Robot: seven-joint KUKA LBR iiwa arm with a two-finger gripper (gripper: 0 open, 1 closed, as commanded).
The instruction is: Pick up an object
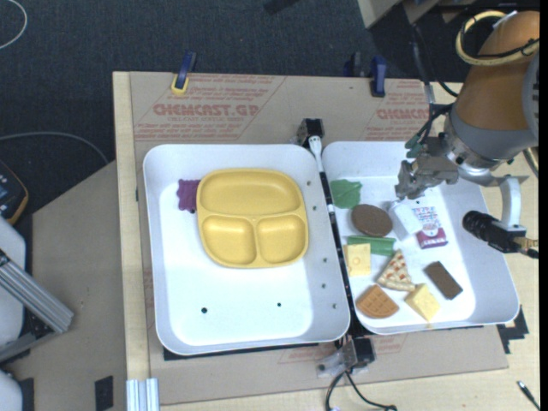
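Note:
The right bin (pixel 492 302) holds several toy foods: a green leaf (pixel 345 193), a round brown cookie (pixel 372 220), a white packet with red print (pixel 428 223), a yellow cheese block (pixel 359 260), a pizza slice (pixel 396 272), a brown waffle piece (pixel 377 302), a pale cheese cube (pixel 424 301) and a chocolate bar (pixel 443 280). My gripper (pixel 412 188) hangs low over the bin's upper middle, just above the white packet and right of the cookie. Nothing shows between its fingers.
The left bin (pixel 171 298) holds a yellow three-compartment tray (pixel 252 215) with a purple item (pixel 187 194) at its left edge. A black divider clamp (pixel 312 133) sits between the bins. Clips (pixel 181 82) hold the cardboard base at the back.

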